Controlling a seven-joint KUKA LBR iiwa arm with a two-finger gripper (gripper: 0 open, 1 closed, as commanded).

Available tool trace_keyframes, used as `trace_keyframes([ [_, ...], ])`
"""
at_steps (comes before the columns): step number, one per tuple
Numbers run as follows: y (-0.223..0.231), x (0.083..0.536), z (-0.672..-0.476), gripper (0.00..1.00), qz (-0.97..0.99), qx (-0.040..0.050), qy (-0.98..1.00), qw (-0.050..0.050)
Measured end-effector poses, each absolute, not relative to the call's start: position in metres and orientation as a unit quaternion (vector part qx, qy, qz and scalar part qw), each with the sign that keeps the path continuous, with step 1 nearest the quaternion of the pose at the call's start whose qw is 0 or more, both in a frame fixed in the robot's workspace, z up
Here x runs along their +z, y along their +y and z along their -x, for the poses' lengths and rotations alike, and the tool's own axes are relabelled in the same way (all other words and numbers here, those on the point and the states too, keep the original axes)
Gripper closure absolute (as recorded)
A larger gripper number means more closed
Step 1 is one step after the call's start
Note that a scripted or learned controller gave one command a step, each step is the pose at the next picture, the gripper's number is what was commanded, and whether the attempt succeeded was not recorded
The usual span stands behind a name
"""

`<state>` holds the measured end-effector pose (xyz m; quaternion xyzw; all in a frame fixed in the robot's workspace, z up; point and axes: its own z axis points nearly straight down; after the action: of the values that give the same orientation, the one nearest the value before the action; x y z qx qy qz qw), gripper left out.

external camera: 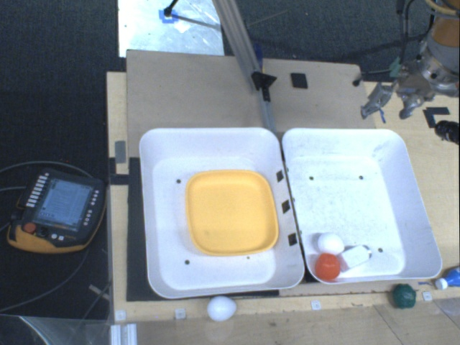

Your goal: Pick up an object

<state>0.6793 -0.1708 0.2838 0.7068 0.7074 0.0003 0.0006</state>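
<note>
claw [392, 108] open above right bin [402, 157] | yellow plate [231, 212] in left bin [154, 192]

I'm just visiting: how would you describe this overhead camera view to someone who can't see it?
A robot gripper hangs open above the far right corner of the right bin, holding nothing. That bin's near left corner holds a white ball, a red ball and a small white object. The left bin holds a yellow plate.

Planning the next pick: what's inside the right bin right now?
The right bin holds a cluster in its near-left corner: a white ball, an orange-red ball and a white block. Anything beneath that cluster is covered.
</note>
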Motion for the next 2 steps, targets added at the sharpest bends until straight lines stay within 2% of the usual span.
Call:
trace_keyframes([
  [2,-0.180,0.183,-0.678,0.00,-0.707,-0.0009,0.707,-0.001],
])
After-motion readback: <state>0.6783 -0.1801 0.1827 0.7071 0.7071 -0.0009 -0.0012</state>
